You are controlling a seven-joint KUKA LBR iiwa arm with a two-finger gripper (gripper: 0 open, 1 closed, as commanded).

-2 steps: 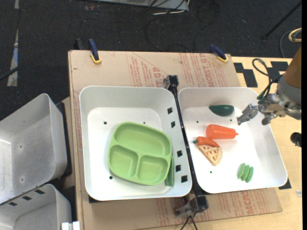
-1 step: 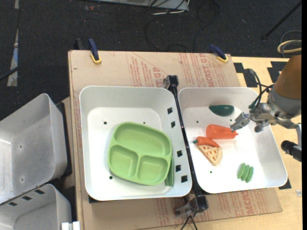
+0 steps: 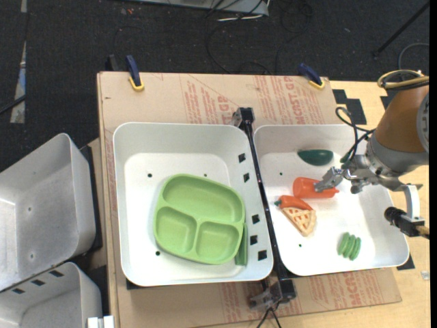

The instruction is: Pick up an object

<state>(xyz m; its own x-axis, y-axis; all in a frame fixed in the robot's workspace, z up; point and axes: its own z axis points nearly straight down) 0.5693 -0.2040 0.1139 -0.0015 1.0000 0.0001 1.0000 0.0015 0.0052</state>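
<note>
Cardboard-topped bench [image 3: 205,101], two white bins. Gripper [image 3: 332,180] low in right bin [image 3: 382,251], jaw state unclear. Orange-red piece [image 3: 308,187] touching fingertips; waffle wedge [image 3: 301,219] below, dark green object [image 3: 315,156] above. Green divided tray [image 3: 199,219] in left bin [image 3: 136,149].

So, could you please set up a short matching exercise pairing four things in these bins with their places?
Things:
1. green divided plate
2. dark green oval piece
3. waffle-patterned wedge
4. light green pod

Places:
A. right bin, far side
B. right bin, near right corner
C. left bin
D. right bin, middle, just nearer than the orange pieces

Pairs: 1-C, 2-A, 3-D, 4-B
</note>
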